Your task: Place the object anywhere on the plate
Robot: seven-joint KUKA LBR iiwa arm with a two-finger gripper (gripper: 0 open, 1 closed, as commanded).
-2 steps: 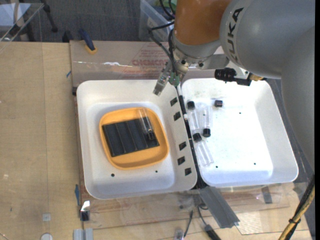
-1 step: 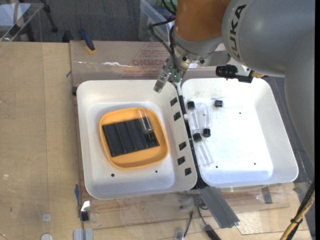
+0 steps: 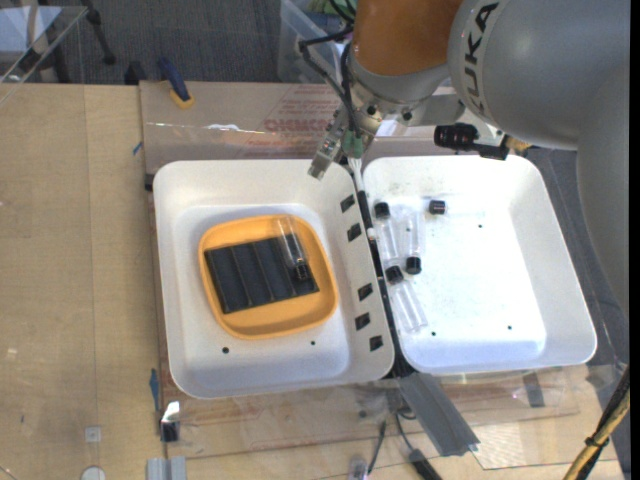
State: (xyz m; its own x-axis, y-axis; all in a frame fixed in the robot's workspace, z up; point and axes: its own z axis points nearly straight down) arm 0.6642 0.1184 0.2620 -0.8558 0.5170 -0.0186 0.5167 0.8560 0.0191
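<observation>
We find two white bins side by side on the desk [image 3: 70, 268], the left bin [image 3: 185, 358] and the right bin [image 3: 520, 318] touching along their inner rims. In the left bin sits an orange plate [image 3: 225, 313], roughly square with rounded corners, lying flat near the bin's middle. On the plate lies a black ribbed block [image 3: 255, 276], turned slightly askew, and on the block's right part rests a clear tube with a black cap [image 3: 294, 251], running far to near; this object is thus on the plate. In the right bin, toward its left side, we note more clear tubes [image 3: 410, 303] with black caps, one cap [image 3: 437, 207] lying apart toward the far side. A row of small black clips [image 3: 362, 293] runs along the left bin's right rim. The arm [image 3: 520, 48], grey with an orange band, enters from the right and hangs over the far edge of the bins. Its gripper [image 3: 335, 156] is above the far rim where the two bins meet, well apart from the plate. We cannot tell how the gripper is set, as its tip is small and blurred. Beyond the bins lies a cardboard sheet [image 3: 240, 113] with a blue clamp [image 3: 177, 86] at its left far corner.
</observation>
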